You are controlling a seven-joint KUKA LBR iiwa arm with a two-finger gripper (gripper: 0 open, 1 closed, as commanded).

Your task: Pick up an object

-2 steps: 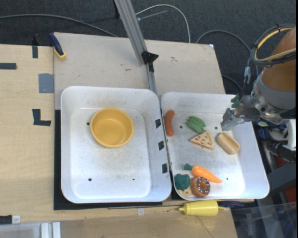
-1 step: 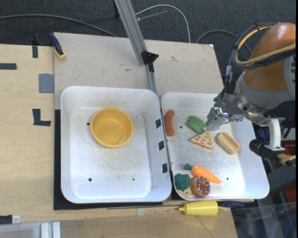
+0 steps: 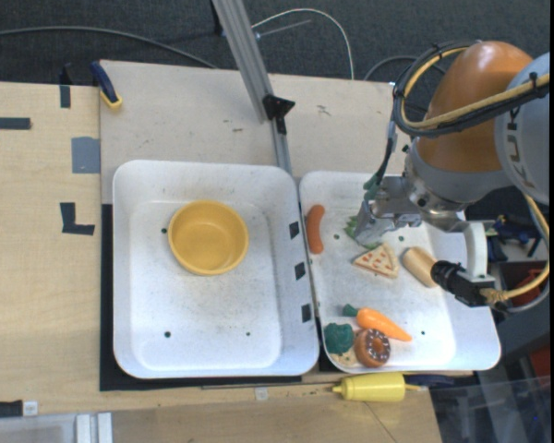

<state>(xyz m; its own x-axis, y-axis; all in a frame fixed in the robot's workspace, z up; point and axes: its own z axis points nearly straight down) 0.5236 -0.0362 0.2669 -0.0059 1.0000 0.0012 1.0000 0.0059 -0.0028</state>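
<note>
Near edge of right bin (image 3: 480,351): donut (image 3: 374,347) and carrot (image 3: 383,323); farther in, pizza slice (image 3: 377,262) just beside gripper (image 3: 367,231), finger state cannot be told; sausage (image 3: 315,228) by left wall; yellow bowl (image 3: 209,237) in left bin (image 3: 138,340).

Round yellow plastic bowl (image 3: 208,236) in speckled white left bin (image 3: 138,275). White right bin (image 3: 443,340): orange-red sausage (image 3: 314,228), tan pizza slice with red dots (image 3: 377,262), orange carrot with green top (image 3: 380,322), brown sprinkled donut (image 3: 374,347), yellow bottle (image 3: 373,388) outside.
</note>
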